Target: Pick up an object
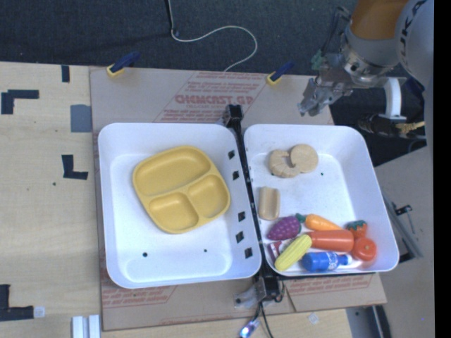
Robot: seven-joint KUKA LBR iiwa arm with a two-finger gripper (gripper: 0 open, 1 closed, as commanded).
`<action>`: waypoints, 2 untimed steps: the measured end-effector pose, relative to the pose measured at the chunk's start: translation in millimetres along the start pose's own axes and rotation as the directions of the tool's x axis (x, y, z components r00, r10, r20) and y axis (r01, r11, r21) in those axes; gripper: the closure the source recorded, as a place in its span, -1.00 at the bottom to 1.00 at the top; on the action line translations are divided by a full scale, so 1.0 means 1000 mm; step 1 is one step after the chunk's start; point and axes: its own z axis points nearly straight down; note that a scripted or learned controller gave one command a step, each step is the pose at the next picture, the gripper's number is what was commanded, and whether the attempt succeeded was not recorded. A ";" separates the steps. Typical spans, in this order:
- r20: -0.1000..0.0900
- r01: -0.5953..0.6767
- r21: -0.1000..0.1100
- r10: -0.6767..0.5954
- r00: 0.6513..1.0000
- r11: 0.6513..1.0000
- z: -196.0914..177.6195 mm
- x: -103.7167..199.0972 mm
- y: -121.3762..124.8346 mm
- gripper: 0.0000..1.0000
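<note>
My gripper (311, 105) hangs above the bench just beyond the far edge of the right bin (366, 153), fingers pointing down, with nothing seen between them. In the right bin lie two tan cookie-like pieces (292, 160), a beige bread slice (268, 203), purple grapes (285, 227), a yellow corn cob (292, 252), a carrot (322, 223), a red-orange sausage (331, 241), a tomato (363, 248) and a blue bottle (323, 262).
The left bin (116, 189) holds a yellow divided plate (181, 188). Black clips (233, 114) join the bins along the middle. A white cable (211, 34) loops on the dark cloth behind; blue-yellow clamps (122, 63) hold the cardboard.
</note>
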 end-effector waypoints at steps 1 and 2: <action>-0.002 0.004 -0.016 -0.004 1.000 1.000 -0.106 0.057 -0.001 1.00; -0.001 -0.006 -0.002 0.006 1.000 1.000 -0.083 0.021 -0.030 1.00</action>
